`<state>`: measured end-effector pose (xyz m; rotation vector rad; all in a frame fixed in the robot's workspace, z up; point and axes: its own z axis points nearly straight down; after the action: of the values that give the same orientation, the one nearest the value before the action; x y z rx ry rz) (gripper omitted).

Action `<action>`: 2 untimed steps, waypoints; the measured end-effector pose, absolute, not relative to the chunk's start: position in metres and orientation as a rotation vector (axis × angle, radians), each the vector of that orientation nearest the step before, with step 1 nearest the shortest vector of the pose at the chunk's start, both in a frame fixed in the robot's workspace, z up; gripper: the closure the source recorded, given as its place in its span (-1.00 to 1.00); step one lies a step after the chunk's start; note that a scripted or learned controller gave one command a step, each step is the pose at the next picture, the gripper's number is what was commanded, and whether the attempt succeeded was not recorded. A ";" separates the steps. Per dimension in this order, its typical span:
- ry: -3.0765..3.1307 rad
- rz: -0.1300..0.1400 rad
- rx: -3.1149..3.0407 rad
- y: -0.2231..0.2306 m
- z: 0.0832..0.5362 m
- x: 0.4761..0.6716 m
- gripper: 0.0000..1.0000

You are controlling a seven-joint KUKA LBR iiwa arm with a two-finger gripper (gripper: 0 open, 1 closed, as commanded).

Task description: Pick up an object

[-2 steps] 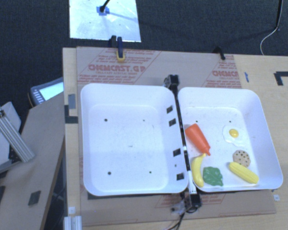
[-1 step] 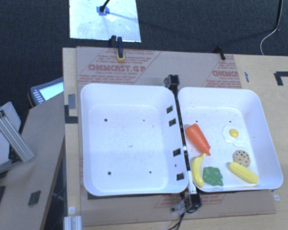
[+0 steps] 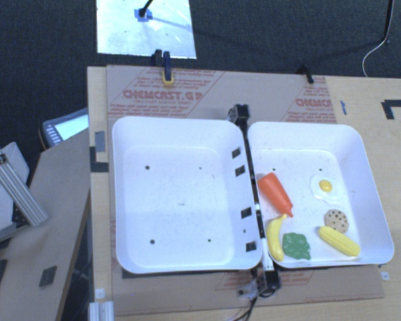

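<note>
The right bin (image 3: 351,146) holds several toy foods. An orange carrot (image 3: 275,191) lies near its left wall, tilted. Below it lies a yellow banana (image 3: 275,238), and a green leafy piece (image 3: 297,246) sits beside the banana. A fried egg (image 3: 325,186) rests toward the right side, with a brown cookie (image 3: 336,220) under it and a yellow corn cob (image 3: 339,241) at the front right.
The left bin (image 3: 130,152) sits beside the right one, joined by black clips (image 3: 242,171) along the divide. Both rest on a cardboard sheet (image 3: 207,89) over the bench. A silver plate (image 3: 146,19) lies on the dark floor behind.
</note>
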<state>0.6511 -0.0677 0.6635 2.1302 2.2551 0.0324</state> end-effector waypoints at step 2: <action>2.260 0.038 2.114 -0.066 0.687 0.650 1.00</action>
<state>0.6505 -0.0665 0.6872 2.1136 2.2604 0.0382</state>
